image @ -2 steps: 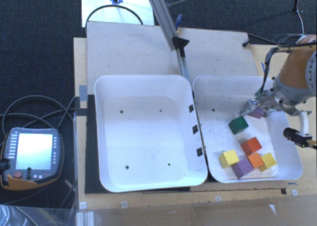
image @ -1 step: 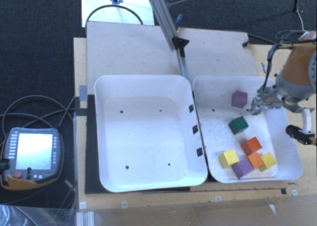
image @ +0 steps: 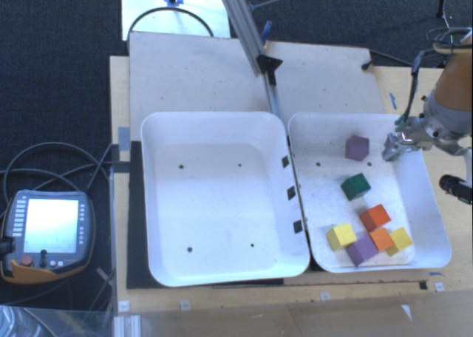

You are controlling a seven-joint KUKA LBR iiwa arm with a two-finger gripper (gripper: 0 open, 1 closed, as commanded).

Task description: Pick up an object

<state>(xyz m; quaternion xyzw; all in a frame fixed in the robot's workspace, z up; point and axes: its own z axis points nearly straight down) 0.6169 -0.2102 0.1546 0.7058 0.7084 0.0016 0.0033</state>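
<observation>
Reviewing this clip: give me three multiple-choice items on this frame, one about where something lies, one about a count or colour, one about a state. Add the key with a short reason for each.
1. Where do the blocks lie?
A. All in the right bin
B. All in the left bin
C. Split between both bins

2. How many blocks are there?
A. Four
B. Seven
C. Ten

3. How does the green block stand to the others?
A. Stacked on a yellow block
B. Apart, touching no other block
C. Pressed against the purple block by the gripper

Key:
1 A: every block sits inside the right bin, none in the left bin.
2 B: two purple, counting the lone purple block, one green, two orange, two yellow.
3 B: bare bin floor shows all round the green block; the gripper is at the bin's upper right, beside the lone purple block.
</observation>
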